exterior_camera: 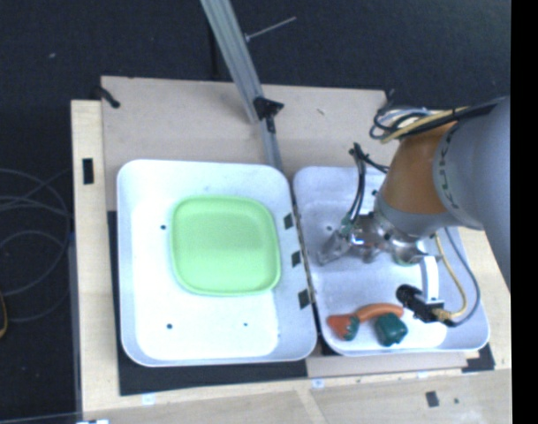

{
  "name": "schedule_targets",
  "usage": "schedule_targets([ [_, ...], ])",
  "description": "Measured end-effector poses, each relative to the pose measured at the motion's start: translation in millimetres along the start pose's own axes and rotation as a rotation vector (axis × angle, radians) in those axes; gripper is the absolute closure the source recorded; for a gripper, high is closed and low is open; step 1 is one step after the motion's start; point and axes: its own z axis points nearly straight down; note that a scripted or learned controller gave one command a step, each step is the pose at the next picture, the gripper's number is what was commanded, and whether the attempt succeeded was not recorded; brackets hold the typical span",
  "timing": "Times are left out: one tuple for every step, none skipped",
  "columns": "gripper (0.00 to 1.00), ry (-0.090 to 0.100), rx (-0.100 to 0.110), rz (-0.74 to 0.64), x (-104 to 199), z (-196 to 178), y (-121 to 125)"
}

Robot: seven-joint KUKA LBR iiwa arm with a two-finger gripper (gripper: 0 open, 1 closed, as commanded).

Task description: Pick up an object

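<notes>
Left, the white bin (136,237) holds a green plate (224,244); right bin (326,188) (gripper (335,247) state unclear) holds a carrot (367,314) and a teal block (391,329).

The arm (467,162) is a thick, rounded grey limb with a broad orange band (414,170) above the wrist. Yellow, black and white cables (401,122) loop in a bundle atop the band, and a thin black lead trails down beside it. Below sits a silvery metal wrist assembly, with a yellow-and-black cable curling beneath.
</notes>
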Motion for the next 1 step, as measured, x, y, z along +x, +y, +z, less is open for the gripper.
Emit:
schedule_targets([
  [1.0,0.001,-0.005,0.001,-0.3,-12.6,1.2],
])
